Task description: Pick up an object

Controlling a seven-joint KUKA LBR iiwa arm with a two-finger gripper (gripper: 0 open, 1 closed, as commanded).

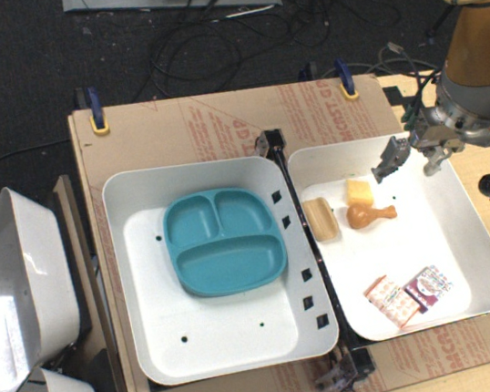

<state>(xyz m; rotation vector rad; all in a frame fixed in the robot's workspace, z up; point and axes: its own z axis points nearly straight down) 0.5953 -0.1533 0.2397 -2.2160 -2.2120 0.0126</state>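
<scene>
White right bin (473, 237) holds all the pick candidates: yellow block (359, 191) touching an orange drumstick-shaped toy (368, 214), a tan bread piece (322, 220) near the divider, two small packets (408, 294) toward the front. Left bin (143, 253) has just a teal divided plate (225, 241), likely a drop-off spot. Hand (411, 158) hovers over the right bin's back edge, fingers spread apart, nothing between them; the yellow block looks like the nearest target.

The gripper (413, 160) hangs open over the right bin (471, 228), a yellow block (359, 191) just beside its left finger (390, 159).
</scene>
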